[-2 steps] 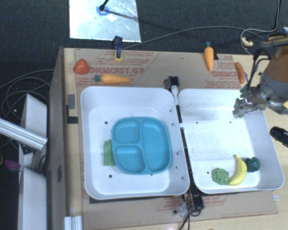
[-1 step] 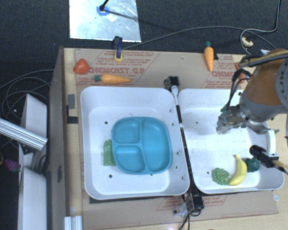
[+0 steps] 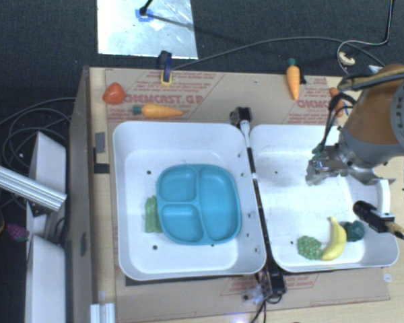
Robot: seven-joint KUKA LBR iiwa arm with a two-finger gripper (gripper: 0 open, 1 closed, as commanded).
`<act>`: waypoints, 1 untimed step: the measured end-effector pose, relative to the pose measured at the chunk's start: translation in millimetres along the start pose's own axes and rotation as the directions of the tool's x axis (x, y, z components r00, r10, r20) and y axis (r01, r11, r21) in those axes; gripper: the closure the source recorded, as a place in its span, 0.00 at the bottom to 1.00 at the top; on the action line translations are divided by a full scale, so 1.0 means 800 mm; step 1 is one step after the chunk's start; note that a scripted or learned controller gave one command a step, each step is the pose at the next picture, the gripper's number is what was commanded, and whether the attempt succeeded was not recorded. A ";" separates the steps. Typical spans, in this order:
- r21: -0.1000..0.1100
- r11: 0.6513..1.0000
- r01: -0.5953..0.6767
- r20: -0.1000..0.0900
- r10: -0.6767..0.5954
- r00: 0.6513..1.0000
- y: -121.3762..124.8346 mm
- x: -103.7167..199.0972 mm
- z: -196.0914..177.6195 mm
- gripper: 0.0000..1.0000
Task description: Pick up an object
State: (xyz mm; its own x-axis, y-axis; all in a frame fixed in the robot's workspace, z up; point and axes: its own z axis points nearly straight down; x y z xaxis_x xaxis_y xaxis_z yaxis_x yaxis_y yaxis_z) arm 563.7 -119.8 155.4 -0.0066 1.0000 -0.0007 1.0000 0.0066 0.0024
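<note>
Jaws first: honestly can't tell how they stand, since the gripper [image 3: 318,172] is just a small metallic lump at the end of the arm [image 3: 380,123], seen from above, with nothing visibly between its tips. It hangs over the bare upper part of the right bin [image 3: 283,147].

The stuff worth grabbing sits down in that bin's near right corner: a yellow banana [image 3: 335,239], a bumpy green thing [image 3: 310,247] touching its lower end, and a dark teal lump [image 3: 354,231] just beside its top. My guess is they're toy food, so light, stiff plastic, nothing fragile. The banana looks smooth and curved, so it could squirt out of a pinch; I'd take it across the middle, the narrow way. The bumpy green one probably grips easier but it's crowded against the banana.

The left bin [image 3: 131,180] holds a blue divided plate [image 3: 198,202] with a green piece [image 3: 151,215] tucked against its left edge, partly hidden, so no idea what it is. That plate looks too wide and flat for a clean grab anyway.

Hard to read: a black part [image 3: 370,216] sticks out near the teal lump and overlaps it, and the arm's bulk is cut off at the right.
</note>
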 end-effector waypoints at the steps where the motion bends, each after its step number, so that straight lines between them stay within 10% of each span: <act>1: -0.002 1.000 0.003 0.000 -0.003 1.000 0.001 0.000 -0.013 1.00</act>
State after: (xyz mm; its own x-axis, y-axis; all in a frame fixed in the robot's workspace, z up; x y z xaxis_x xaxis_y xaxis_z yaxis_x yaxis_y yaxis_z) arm 564.5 -119.9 166.0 -0.0095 1.0000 -0.0010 0.9999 0.0095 0.0046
